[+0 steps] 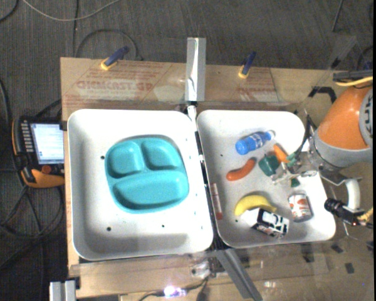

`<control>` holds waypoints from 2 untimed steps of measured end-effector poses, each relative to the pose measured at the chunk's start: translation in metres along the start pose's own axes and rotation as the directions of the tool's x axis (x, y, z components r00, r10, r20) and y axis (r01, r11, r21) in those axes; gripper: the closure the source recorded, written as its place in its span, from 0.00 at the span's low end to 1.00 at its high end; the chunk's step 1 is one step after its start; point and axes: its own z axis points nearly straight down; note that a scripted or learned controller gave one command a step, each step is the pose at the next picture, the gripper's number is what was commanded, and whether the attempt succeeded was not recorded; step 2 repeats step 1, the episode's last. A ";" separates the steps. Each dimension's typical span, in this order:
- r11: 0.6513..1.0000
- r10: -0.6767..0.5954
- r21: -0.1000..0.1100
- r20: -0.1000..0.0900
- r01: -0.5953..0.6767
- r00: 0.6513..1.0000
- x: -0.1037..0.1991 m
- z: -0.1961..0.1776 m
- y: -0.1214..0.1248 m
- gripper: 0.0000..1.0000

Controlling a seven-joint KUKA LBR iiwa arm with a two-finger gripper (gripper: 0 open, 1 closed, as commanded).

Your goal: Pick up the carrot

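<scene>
Jaws (287,168) low in R bin (222,130), just beside carrot (279,152); can't tell if open or closed. Risk: teal block (267,163) touches carrot, could get nudged or grabbed instead. R bin also: bottle (254,141), sausage (240,169), banana (254,203), can (299,206). L bin (88,231): teal tray (148,173).

You're looking down on a dark grey carpeted floor (113,17) with loose cables (50,5) snaking across it at ten to twelve o'clock. A brown board (138,86) tops the bench, with two blue-and-yellow clamps (114,57) along its twelve o'clock edge and a metal post (195,68) standing between them. At nine o'clock an orange-cased handheld screen (41,149) glows beside the bench. Light is dim and even.
</scene>
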 end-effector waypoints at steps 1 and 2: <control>0.981 0.195 0.019 0.005 -0.195 0.981 0.054 -0.066 0.006 1.00; 0.981 0.195 0.019 0.005 -0.195 0.981 0.054 -0.066 0.006 1.00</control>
